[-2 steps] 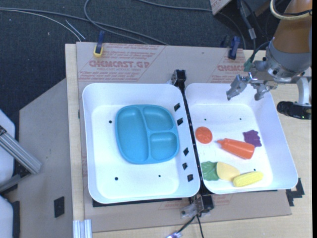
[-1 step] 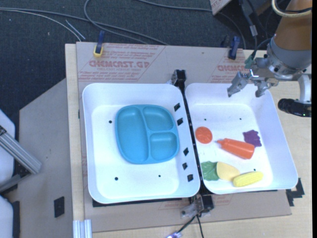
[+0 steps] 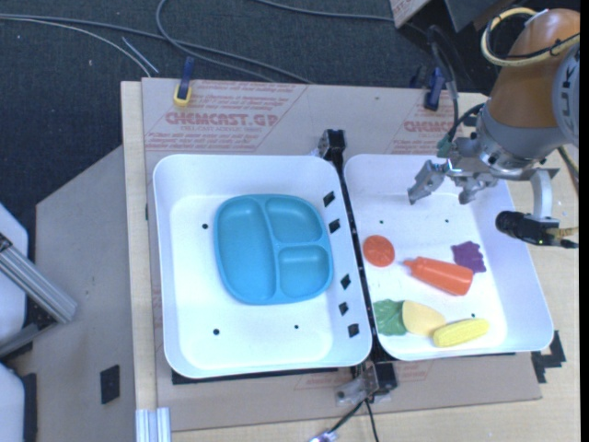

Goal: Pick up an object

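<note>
Nearest me, the green toy (image 3: 388,316), yellow piece (image 3: 421,317) and corn cob (image 3: 460,331) sit along the right bin's (image 3: 534,288) near edge. Left to right above them: orange disc (image 3: 378,250), carrot (image 3: 442,275), purple piece (image 3: 468,257). My pincer (image 3: 448,183) hangs over the bin's far end, fingers apart, holding nothing. I'd pick the carrot: it lies at six o'clock from the pincer, long axis running ten to four.

Arm reaching in, pincer (image 3: 448,184) open, empty
</note>
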